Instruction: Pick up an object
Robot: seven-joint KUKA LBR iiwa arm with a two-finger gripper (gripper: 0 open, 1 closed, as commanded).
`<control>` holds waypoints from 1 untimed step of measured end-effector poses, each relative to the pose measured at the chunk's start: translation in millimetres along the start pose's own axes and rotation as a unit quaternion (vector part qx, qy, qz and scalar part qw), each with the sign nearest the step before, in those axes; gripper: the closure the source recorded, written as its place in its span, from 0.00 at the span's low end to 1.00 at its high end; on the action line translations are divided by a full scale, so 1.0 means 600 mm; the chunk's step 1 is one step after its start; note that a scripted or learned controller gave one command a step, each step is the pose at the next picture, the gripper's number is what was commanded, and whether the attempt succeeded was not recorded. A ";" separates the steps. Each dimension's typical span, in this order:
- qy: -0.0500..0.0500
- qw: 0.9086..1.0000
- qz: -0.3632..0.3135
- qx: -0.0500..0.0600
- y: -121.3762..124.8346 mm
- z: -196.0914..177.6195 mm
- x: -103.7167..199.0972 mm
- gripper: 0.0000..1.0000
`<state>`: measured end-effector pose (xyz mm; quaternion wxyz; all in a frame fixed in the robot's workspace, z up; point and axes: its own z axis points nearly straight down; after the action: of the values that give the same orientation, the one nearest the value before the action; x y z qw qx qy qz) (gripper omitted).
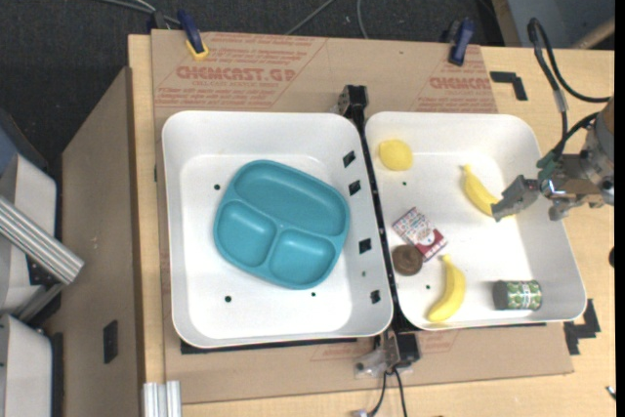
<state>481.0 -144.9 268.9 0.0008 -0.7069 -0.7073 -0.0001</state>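
In the camera view, we locate the gripper (510,201) over the right bin (547,239), just beside a banana (477,189). We cannot tell its state. That bin also contains a second banana (447,292), a lemon (395,154), and a can (516,295). The left bin (186,239) contains a teal tray (280,223).

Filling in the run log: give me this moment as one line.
tool over right bin | beside upper banana | nothing seen held | teal plate in left bin
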 end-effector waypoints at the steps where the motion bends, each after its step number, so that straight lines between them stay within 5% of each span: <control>1: 0.001 1.000 0.000 0.002 0.002 0.071 0.006 0.00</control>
<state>482.3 -141.3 226.3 0.0030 -0.7071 -0.7071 0.0009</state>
